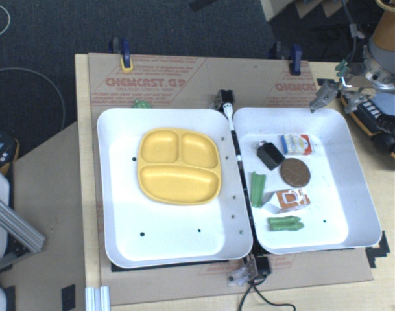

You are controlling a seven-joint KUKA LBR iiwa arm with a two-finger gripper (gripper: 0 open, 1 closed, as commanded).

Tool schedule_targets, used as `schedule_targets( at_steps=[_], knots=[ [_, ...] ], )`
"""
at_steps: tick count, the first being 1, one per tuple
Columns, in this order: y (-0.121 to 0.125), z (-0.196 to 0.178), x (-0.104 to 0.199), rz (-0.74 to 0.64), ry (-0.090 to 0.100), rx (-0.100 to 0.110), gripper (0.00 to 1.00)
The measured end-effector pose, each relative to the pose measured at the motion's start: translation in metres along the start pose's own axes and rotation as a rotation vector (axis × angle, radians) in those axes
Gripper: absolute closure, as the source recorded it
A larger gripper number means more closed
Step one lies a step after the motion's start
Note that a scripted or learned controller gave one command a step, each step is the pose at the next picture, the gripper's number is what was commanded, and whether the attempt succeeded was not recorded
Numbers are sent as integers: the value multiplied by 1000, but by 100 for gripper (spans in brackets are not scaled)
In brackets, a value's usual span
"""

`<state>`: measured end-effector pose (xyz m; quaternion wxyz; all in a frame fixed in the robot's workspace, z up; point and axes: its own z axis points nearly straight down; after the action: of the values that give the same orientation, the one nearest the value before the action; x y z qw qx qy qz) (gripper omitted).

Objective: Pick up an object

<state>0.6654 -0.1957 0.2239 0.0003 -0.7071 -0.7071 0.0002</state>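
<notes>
**Small objects wait in the right bin while the gripper sits above its far corner**

We see a cluster of small objects in the right bin (353, 173), right of the frame's centre. A black block (270, 155) lies at the upper left of the cluster, with a red, white and blue packet (296, 144) just to its right. Below them is a round brown disc (294, 172), and below that an orange and white packet (292, 200). A green piece (257, 189) lies upright at the left of the group, and another green piece (285, 223) lies flat at the bottom.

The left bin (119, 193), touching the right one along the centre, holds a yellow divided plate (179, 166).

At the upper right of the frame, the gripper (328, 94) hangs over the right bin's far corner, well apart from the objects. Nothing sits between its fingers; we cannot tell how wide the jaws are.

Both bins rest on a brown board (184, 76).
</notes>
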Motion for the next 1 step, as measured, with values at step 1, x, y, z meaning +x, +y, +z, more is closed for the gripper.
schedule_targets(
  at_steps=[1],
  knots=[
    [-73,-24,121,-4,3,6,0]
  ],
)
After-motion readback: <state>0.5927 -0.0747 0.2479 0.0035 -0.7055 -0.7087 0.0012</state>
